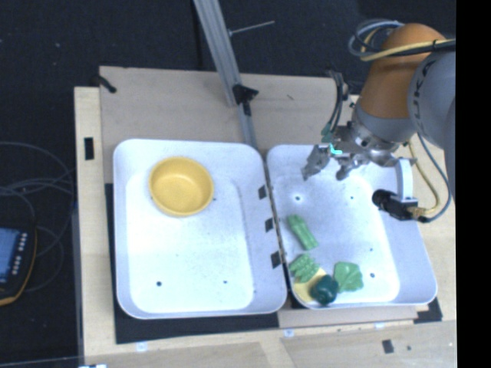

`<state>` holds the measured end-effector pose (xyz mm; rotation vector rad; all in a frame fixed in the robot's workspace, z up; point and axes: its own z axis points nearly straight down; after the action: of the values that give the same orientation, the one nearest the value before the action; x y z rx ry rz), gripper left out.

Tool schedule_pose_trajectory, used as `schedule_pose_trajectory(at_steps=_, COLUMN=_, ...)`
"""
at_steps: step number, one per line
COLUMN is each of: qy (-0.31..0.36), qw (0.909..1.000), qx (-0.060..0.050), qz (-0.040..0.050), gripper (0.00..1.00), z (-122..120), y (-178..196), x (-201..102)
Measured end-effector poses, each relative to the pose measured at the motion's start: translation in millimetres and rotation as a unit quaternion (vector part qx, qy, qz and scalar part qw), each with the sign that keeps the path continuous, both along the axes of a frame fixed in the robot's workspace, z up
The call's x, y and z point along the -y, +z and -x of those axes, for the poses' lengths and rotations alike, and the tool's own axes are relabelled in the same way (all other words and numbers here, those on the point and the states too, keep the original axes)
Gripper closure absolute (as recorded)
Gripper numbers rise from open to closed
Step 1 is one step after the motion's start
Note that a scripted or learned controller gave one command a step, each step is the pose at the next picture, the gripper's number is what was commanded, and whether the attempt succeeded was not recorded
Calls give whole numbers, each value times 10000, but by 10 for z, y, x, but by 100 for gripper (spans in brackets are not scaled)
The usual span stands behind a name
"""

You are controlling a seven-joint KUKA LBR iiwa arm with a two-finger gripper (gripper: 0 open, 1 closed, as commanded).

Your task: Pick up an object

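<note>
camera view: the gripper (327, 165) hangs over the far end of the right bin (383, 221), fingers apart and holding nothing. it would do well to travel toward the near side and come down squarely over the green block (301, 231), which lies alone, slanted, oblong and ridged, clear of the green pieces (330, 276) in the near corner.

Lying in the right bin (399, 263): a light green oblong piece (301, 231) angled near the left wall, and a cluster at the front edge, a ridged green piece (303, 267), a leafy green piece (349, 275) and a dark green ball (324, 289). Sitting upright in the left bin (192, 282): a yellow bowl (181, 185).
</note>
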<state>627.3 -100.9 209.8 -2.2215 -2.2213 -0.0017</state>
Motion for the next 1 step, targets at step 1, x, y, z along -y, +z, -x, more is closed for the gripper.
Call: schedule_pose_trajectory(at_steps=1, qy=0, qw=10000, qx=0, qz=0, gripper=0, z=0, y=-1, x=0)
